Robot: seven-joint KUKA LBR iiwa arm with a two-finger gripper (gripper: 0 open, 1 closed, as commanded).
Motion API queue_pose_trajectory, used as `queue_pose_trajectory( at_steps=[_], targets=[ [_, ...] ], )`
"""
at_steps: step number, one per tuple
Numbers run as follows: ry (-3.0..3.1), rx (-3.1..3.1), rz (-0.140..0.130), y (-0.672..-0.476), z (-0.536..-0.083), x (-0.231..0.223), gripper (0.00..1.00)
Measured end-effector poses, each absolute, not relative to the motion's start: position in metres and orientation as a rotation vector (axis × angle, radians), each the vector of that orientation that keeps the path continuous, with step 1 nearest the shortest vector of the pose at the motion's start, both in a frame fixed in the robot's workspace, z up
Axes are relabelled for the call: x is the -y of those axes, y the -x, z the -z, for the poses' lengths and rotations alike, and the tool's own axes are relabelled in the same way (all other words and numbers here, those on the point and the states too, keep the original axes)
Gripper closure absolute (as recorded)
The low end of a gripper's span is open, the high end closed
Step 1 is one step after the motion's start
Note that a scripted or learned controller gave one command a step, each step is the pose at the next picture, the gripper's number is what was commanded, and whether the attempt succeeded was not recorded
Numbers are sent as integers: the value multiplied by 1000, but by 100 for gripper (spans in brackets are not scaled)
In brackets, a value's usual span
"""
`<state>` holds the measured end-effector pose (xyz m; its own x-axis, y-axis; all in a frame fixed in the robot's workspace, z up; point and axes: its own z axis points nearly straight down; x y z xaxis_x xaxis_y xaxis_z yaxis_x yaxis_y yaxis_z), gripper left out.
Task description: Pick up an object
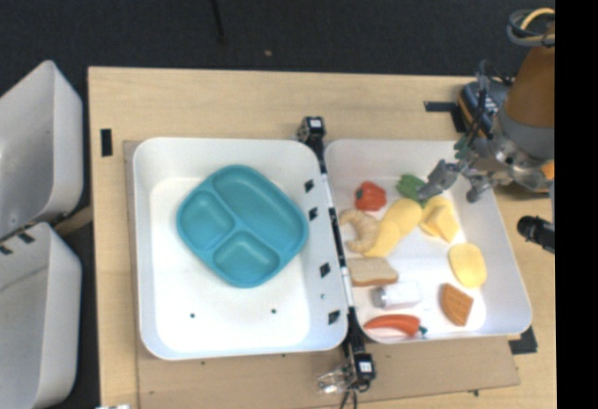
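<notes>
Starting at the left, a teal divided plate lies alone in the left bin. In the right bin, a yellow banana-like piece runs diagonally, its upper end pointing toward the gripper just up-right of it. Whether the gripper is spread or closed is unclear. A red tomato, green piece and yellow wedge crowd close around.

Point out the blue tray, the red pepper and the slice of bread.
blue tray (pixel 242 223): camera view, centre divider.
red pepper (pixel 371 196): camera view, middle of its body.
slice of bread (pixel 373 271): camera view, its top face.
</notes>
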<state>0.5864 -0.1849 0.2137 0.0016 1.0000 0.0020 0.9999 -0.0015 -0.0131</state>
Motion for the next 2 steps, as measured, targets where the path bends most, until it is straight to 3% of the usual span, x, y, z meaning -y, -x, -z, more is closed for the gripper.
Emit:
queue_pose_trajectory(
  at_steps=[1,2],
  targets=[
    [2218,2222,-4,-589,-220,185,0],
    [2217,2216,-9,-585,-155,191,0]
  ],
)
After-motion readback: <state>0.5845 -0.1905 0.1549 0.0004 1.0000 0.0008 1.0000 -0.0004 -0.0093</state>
